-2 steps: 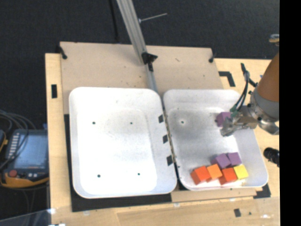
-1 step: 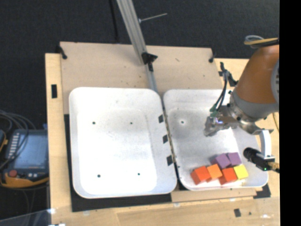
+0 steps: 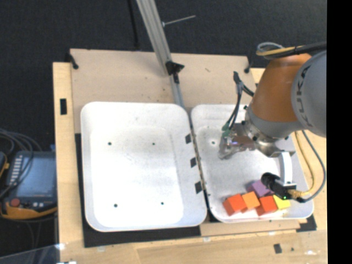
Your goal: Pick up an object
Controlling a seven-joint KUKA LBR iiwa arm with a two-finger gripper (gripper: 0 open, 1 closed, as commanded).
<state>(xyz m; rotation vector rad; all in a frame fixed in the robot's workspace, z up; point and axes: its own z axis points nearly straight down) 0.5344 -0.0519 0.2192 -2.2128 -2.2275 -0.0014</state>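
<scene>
Several small blocks are clustered at the front of the right bin [image 3: 214, 172]: a red-orange block [image 3: 235, 203], an orange block [image 3: 251, 199], a red block [image 3: 268, 204], a purple block [image 3: 257, 188] and a yellow block [image 3: 282, 203]. My gripper [image 3: 227, 147] hangs over the middle of the right bin, behind and to the left of the blocks, apart from them. Nothing shows between its fingers. The grey and orange arm covers the bin's back right part.
The left bin [image 3: 135, 164] lies beside the right one, with black clips along the shared edge. A metal pole [image 3: 157, 34] slants from the back down to the bins' junction. A control pendant [image 3: 27, 183] sits off the bench at left.
</scene>
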